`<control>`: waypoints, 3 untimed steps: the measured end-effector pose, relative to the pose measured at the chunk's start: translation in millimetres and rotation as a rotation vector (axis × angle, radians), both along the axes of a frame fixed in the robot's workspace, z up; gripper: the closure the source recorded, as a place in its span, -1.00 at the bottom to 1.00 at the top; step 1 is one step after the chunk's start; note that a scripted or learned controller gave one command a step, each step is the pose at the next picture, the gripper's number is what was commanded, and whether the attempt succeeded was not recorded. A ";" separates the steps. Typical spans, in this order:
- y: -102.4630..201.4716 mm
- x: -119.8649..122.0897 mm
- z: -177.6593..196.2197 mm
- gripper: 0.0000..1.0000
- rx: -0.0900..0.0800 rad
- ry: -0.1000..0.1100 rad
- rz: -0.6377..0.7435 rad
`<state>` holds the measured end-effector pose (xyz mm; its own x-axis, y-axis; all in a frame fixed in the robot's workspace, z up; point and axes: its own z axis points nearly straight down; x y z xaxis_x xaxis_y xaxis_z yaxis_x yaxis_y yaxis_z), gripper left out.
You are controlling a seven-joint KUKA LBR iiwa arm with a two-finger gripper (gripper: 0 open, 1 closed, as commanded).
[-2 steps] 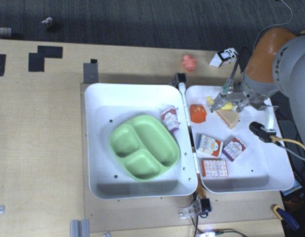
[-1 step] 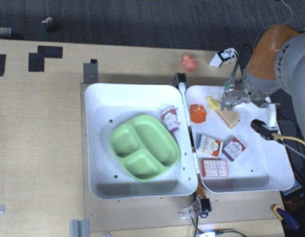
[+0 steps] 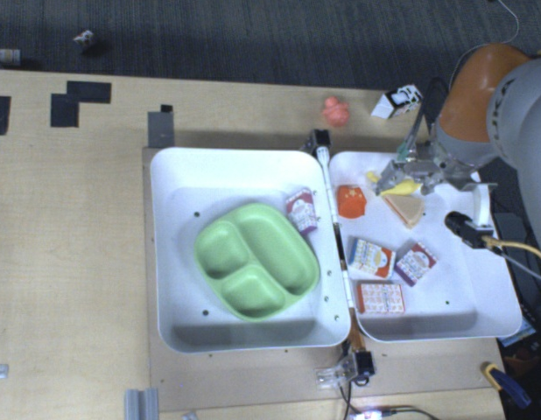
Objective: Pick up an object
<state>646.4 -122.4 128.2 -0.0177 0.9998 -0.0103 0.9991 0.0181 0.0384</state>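
My gripper (image 3: 409, 180) hangs over the back of the right bin (image 3: 481, 309), just above a yellow piece (image 3: 405, 187) and a tan wedge like a bread slice (image 3: 405, 206). To its left in the same bin lies an orange-red block (image 3: 351, 201). Nearer the front lie a white carton with printed pictures (image 3: 370, 257), a small purple packet (image 3: 414, 263) and a red-and-white card (image 3: 381, 298). The left bin (image 3: 174, 234) holds a green divided plate (image 3: 256, 260) and a small red-and-white packet (image 3: 301, 212) by its right wall.
A pink lump (image 3: 336, 110) and a black-and-white tag (image 3: 396, 101) lie on the bench behind the bins. A black cable plug (image 3: 463, 227) hangs over the right bin's right side. Black tape patches (image 3: 78, 101) mark the bench's far left.
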 end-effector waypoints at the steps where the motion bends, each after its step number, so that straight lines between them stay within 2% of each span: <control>1: 8.8 -61.9 -41.8 -1.00 0.009 0.032 -0.016; 2: 9.4 -59.6 -29.7 1.00 0.009 0.025 -0.014; 3: 9.4 -59.7 -29.8 -1.00 0.009 0.026 -0.014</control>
